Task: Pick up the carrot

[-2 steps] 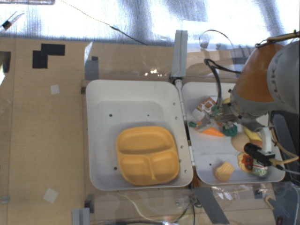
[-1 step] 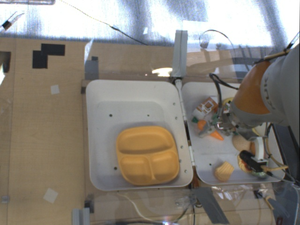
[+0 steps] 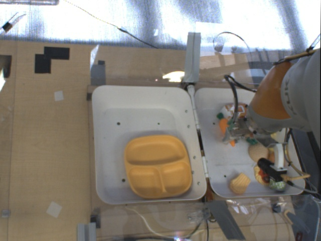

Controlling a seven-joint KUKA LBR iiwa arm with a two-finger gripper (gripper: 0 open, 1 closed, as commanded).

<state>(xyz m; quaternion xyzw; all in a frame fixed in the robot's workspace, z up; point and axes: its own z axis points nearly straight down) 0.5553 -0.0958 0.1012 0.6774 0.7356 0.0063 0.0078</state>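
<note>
Obliquely from above: the gripper (image 3: 236,130) is lowered into the right bin (image 3: 215,159), in its left half and toward its far side. Its tip reads as a small clutter of metal and shadow, so it cannot be told whether the jaws stand apart or together.

The carrot (image 3: 223,126), a short orange piece with a dark green top (image 3: 219,115) at its far end, lies on the bin floor just beside the gripper, on the side toward the left bin. Contact between the two cannot be judged. A small orange scrap (image 3: 232,143) lies on the floor just on the near side of the gripper.

Beyond the gripper, near the far wall, sits an orange-and-white object (image 3: 236,107), possibly another toy food item, partly crossed by a black cable. A tan rounded object (image 3: 258,152) lies to the right, close under the arm (image 3: 268,97), whose orange band rises out over the bin's right edge. A pale yellow ridged piece (image 3: 239,183) rests near the near wall, and a yellow-and-green item (image 3: 275,184) occupies the near right corner.

The left bin (image 3: 115,114) holds a yellow divided plate (image 3: 158,165), with three compartments, lying flat in its near half. Both bins sit on the tan bench (image 3: 45,149).
</note>
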